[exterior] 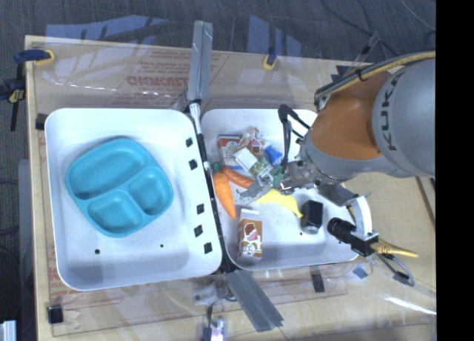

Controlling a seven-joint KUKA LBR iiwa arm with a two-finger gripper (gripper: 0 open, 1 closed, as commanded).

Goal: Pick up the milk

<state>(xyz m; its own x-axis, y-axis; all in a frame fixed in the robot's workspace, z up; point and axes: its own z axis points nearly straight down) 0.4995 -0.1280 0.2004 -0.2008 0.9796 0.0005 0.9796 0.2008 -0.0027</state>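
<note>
A small brown, red and white carton [250, 237], which looks like the milk, stands near the front edge of the right bin [285, 258]. My gripper [261, 186] is down in the middle of that bin, over a pile of small items, behind the carton and apart from it. Nothing can be seen held in it. The grey and orange arm [355, 128] reaches in from the right and hides the bin's right side.
Two orange carrots [226, 193] lie by the right bin's left wall. A yellow piece [280, 199] lies beside the gripper. Small packets [244, 150] crowd the back. A blue divided plate [118, 184] sits in the left bin [67, 258].
</note>
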